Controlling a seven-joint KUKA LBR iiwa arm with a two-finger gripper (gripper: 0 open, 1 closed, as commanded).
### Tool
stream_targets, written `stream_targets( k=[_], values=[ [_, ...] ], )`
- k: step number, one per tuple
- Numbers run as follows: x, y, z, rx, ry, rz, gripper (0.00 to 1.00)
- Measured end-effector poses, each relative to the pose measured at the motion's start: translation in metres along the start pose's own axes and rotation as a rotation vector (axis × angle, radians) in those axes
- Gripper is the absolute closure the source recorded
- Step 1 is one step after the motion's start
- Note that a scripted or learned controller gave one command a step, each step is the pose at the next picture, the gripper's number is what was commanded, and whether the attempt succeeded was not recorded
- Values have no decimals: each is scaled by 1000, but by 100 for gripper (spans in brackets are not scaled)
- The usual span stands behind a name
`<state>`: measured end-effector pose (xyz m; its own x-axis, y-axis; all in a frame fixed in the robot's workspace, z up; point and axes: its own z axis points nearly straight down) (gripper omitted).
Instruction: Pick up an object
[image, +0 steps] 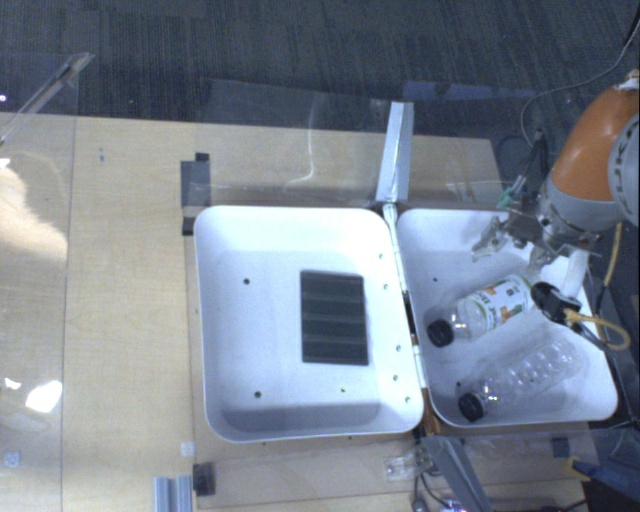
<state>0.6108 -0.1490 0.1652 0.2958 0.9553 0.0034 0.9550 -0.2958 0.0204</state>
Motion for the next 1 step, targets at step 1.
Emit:
stream_targets(
  k=[1],
  values=[
    [-43,-5,77,12,-2,-23,0]
  ],
)
